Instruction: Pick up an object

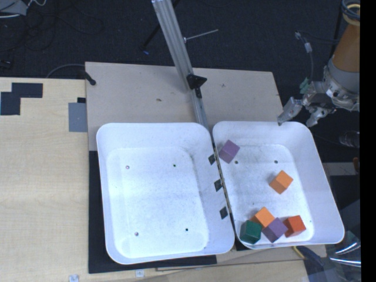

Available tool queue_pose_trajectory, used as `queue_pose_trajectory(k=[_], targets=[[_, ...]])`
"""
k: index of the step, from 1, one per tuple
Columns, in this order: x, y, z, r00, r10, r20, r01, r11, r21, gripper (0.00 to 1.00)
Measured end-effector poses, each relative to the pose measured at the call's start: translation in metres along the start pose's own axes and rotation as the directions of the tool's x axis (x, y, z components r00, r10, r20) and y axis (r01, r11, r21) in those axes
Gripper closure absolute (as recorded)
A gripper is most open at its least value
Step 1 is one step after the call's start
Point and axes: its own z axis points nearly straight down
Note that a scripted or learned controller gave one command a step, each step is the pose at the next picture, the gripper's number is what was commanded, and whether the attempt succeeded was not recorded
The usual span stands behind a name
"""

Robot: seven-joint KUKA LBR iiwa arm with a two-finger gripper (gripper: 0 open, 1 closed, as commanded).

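The right bin (pixel 320 175) holds several small blocks. A purple block (pixel 228 151) lies near its far left corner and an orange block (pixel 281 181) sits mid-right. Along the near edge cluster a green block (pixel 251 232), an orange block (pixel 264 217), a purple block (pixel 274 230) and a red-orange block (pixel 294 225). My gripper (pixel 300 114) hangs above the far right corner of this bin, its two fingers spread open with nothing between them, well away from every block.
The left bin (pixel 111 187) sits beside the right one, with black clips along the shared wall (pixel 216 184). A slanted aluminium rail (pixel 176 46) rises behind the bins. Tan board lies beyond them, a wooden bench surface to the left.
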Motion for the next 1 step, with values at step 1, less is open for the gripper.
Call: queue_pose_trajectory(k=[1], targets=[[-0.0160,-0.0547,0.1116,1.000,0.010,-0.003,-0.010,1.000,0.007,0.00]])
